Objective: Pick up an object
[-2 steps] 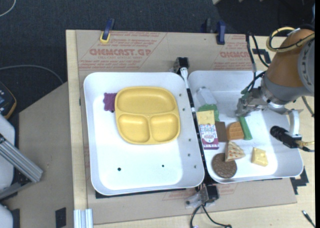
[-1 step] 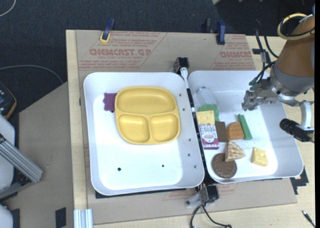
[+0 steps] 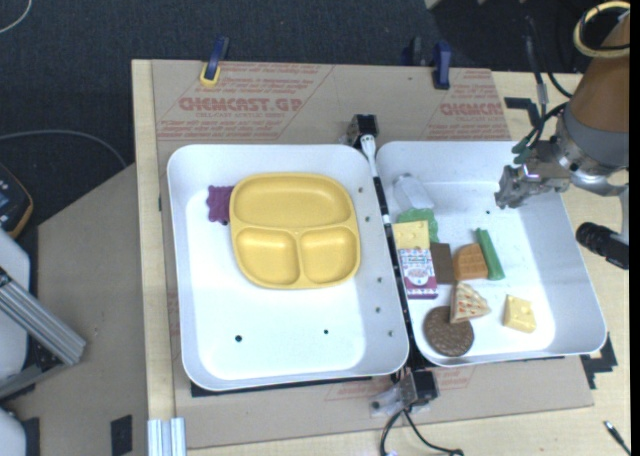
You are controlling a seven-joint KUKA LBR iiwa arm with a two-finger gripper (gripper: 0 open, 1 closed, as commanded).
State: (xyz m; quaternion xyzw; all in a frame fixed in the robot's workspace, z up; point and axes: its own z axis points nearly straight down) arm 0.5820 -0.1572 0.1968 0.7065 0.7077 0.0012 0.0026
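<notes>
Count of items on the surface (image 3: pixel 300 94):

White bins: 2, side by side, namely the left bin (image 3: pixel 290 359) and the right bin (image 3: pixel 570 274).

Left bin contents: 1 yellow divided plate (image 3: pixel 295 227) with 3 compartments; 1 purple item (image 3: pixel 218 202), partly hidden beside the plate.

Right bin contents: 2 yellow cheese wedges, 1 small (image 3: pixel 518 313) and 1 upright slab (image 3: pixel 410 235); 1 tan triangular wedge (image 3: pixel 467 302); 1 brown round cookie (image 3: pixel 447 332); 1 brown bread-like piece (image 3: pixel 470 263); 2 green items, 1 stick (image 3: pixel 489 252) and 1 block (image 3: pixel 420 216); 1 printed packet (image 3: pixel 417 272); 1 dark brown bar (image 3: pixel 441 263); 1 whitish item (image 3: pixel 408 189), kind not determinable.

Clamps at the far edge of the surface: 2, namely 1 yellow (image 3: pixel 212 68) and 1 blue (image 3: pixel 440 63).
</notes>
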